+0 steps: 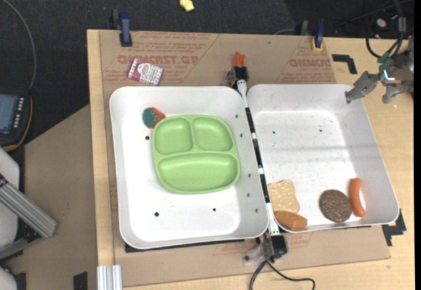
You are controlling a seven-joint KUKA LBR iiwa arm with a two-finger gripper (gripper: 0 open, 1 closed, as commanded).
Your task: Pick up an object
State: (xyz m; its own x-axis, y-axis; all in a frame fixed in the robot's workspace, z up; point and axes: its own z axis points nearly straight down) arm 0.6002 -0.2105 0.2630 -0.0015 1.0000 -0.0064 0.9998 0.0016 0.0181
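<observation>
Grey claw (376, 85) waits at the right edge of the frame, fingers too small to tell apart, so the pick has not begun; next it must reach down to the brown patty (336, 205) at lower right.

Bench: you see a brown board (197, 52) with red lettering under both bins.
Clamps: two blue clamps, one (123, 25) at the far left edge, one (318, 35) at the far right.
Card: a small pink and white card (145, 71) lies on the board behind the left bin.
Floor: dark carpet with a yellow scrap (187, 4) on it.
Cable: a black cable (283, 273) runs off the near edge.
</observation>
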